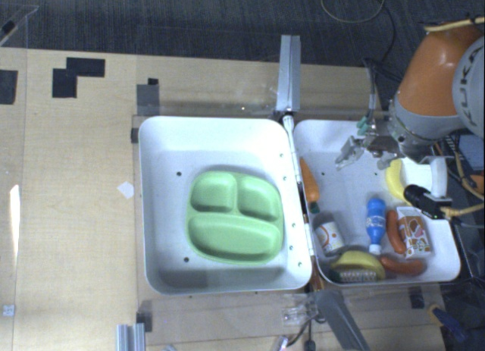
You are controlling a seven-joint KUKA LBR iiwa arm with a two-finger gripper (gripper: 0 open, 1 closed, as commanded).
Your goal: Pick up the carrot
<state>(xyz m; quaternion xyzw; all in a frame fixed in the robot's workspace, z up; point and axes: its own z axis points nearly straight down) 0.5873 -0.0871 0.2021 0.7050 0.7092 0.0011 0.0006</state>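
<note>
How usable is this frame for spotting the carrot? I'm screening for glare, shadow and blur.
Camera view: soft overall, labels unreadable; the carrot lies unshadowed against the right bin's left wall, clear of glare; the gripper is blurry; a grey shadow pools around the green tray in the left bin.

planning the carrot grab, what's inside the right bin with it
The right bin holds the carrot along its left wall, a small can, a blue bottle, bananas, and a sausage. The arm covers its far right corner.
</note>
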